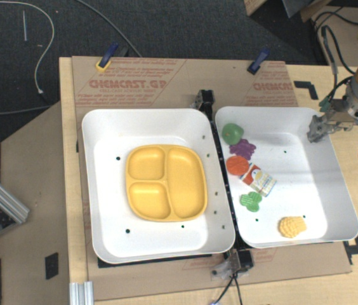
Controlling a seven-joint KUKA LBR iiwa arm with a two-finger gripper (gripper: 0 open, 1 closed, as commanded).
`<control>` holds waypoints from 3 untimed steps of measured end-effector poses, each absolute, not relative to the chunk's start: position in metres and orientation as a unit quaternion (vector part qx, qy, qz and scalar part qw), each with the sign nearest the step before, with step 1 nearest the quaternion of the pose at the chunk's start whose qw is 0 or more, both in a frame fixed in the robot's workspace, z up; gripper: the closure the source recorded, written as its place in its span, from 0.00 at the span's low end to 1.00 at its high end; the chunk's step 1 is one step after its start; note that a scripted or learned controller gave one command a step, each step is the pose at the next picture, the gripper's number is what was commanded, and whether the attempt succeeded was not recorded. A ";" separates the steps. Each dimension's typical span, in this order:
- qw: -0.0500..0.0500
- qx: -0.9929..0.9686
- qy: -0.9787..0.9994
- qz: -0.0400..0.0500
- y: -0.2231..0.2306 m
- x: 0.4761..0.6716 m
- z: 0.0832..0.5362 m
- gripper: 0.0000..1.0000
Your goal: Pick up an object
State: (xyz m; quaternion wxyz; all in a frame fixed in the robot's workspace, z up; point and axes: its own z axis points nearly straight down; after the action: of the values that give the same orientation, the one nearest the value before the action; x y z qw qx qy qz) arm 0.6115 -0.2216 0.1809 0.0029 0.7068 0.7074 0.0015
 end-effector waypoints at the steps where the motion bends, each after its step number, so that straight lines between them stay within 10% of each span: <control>1: 0.004 0.707 0.707 0.002 -0.222 0.613 0.236 1.00; 3: -0.002 0.705 0.709 0.000 -0.111 0.603 0.236 1.00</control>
State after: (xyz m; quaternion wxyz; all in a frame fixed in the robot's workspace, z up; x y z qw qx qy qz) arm 0.6027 -0.1109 0.2360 -0.0021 0.7051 0.7091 0.0000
